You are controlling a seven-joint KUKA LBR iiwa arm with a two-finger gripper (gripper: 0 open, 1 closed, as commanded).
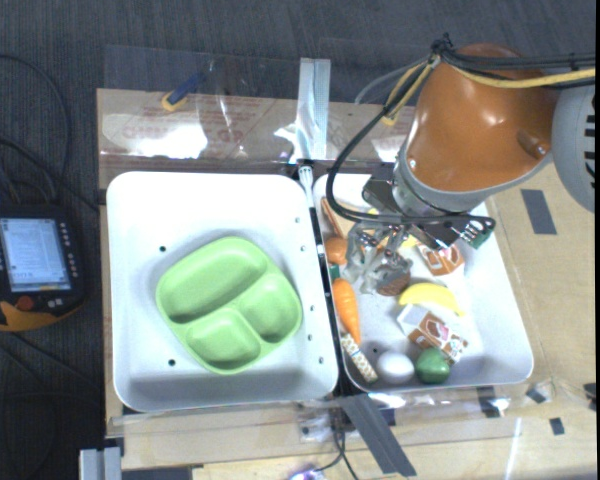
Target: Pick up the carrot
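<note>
The carrot (347, 307) is orange and lies along the left wall of the right bin (510, 320), its tip pointing toward the front. My gripper (376, 261) hangs over the middle of that bin, just up and to the right of the carrot. Its metal fingers point down among the toys, and I see nothing held between them. The orange band of the arm covers the bin's back part.
The left bin (140, 208) holds a green divided plate (230, 302). Around the carrot lie a banana (430, 296), a white egg (396, 367), a green round toy (433, 366), small cartons (432, 330) and another orange piece (335, 250) by the wall.
</note>
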